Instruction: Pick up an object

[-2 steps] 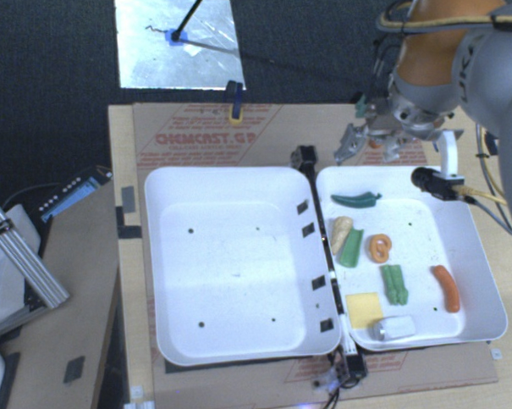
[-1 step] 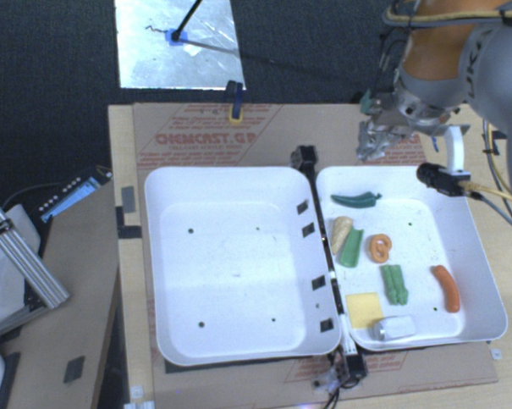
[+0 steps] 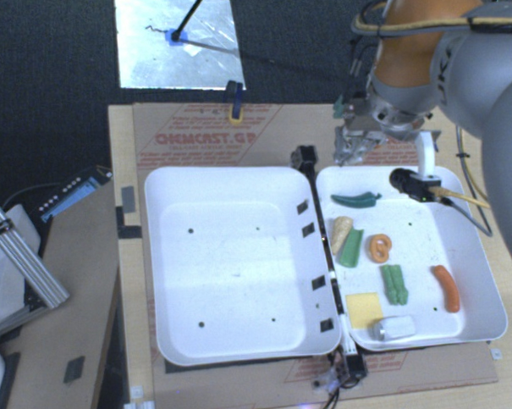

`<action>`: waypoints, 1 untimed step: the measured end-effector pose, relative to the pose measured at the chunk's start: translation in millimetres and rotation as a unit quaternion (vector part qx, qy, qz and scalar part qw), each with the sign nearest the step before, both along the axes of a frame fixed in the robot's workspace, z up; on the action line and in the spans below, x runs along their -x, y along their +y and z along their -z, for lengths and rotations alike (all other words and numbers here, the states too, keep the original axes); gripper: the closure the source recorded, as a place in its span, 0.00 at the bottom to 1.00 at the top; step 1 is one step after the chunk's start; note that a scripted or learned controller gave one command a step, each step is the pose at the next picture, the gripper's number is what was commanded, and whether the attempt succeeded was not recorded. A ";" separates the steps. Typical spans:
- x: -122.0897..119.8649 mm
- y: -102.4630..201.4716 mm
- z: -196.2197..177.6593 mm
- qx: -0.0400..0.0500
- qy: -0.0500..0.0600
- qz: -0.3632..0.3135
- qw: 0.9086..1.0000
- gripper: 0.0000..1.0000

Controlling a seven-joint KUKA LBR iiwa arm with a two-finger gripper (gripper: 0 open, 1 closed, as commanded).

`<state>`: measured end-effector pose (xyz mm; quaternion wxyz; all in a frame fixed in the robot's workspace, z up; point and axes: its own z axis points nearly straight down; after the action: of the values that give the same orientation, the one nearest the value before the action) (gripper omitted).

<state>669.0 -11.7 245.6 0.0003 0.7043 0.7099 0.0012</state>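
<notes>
The right bin (image 3: 474,258) holds several small items: a dark green pepper (image 3: 356,199), a beige piece (image 3: 341,230) beside a green cucumber-like stick (image 3: 351,248), an orange pretzel-shaped ring (image 3: 379,248), a green bean pod (image 3: 394,284), an orange-red sausage (image 3: 447,288), a yellow square (image 3: 364,309) and a white cylinder (image 3: 395,327). My gripper (image 3: 353,150) hangs above the far left corner of the right bin, just behind the green pepper, touching none of the items. I see nothing between its fingers.
The left bin (image 3: 233,264) lies beside the right one, with a black hinged divider (image 3: 319,239) between them. A brown cardboard sheet (image 3: 202,138) lies under both bins. A shiny foil sheet (image 3: 179,42) sits at the back.
</notes>
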 end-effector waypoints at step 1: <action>0.1 66.3 -12.3 -0.001 -0.001 -0.002 1.000 1.00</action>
<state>668.9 54.6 257.8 0.0002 0.7032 0.7110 0.0023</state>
